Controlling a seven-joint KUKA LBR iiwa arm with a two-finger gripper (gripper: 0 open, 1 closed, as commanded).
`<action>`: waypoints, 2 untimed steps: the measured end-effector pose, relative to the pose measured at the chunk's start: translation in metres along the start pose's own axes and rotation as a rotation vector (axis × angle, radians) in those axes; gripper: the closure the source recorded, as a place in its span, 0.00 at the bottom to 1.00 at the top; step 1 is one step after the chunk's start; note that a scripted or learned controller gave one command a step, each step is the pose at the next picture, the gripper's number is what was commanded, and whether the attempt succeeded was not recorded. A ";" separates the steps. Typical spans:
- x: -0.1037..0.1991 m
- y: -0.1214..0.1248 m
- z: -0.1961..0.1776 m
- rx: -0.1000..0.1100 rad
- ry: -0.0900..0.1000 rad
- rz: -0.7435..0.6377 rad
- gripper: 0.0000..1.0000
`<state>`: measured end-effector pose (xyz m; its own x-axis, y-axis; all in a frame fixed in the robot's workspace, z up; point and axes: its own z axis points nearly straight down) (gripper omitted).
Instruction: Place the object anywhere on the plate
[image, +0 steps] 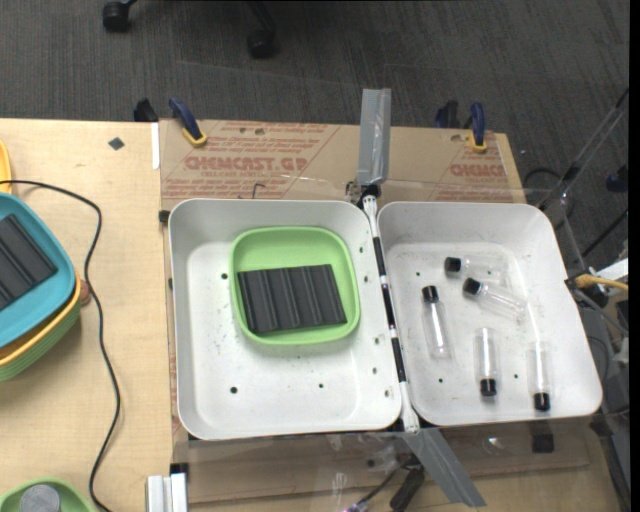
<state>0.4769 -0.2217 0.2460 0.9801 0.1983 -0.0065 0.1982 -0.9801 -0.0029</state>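
Green plate (345, 262) with dark ribbed insert (291, 298) sits in left bin (200, 330). Objects: clear vials with black caps, loose in right bin (560, 300), e.g. vial (434, 318), vial (486, 362), vial (540, 378). Fingers' state: cannot tell. Risks: round, slick vials likely roll or slip during grasp; transparent bodies are hard to localise; vial may roll off ribbed insert.

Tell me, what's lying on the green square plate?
A dark ribbed rectangular mat lies flat on the green square plate, inside the left white bin. The plate surface beneath the mat is covered, so it cannot be seen.
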 end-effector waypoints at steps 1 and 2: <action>0.000 0.000 0.001 0.000 0.000 0.000 0.00; 0.000 0.000 0.005 -0.001 0.000 0.000 0.00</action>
<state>0.4770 -0.2213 0.2414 0.9800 0.1987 -0.0063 0.1987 -0.9801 -0.0023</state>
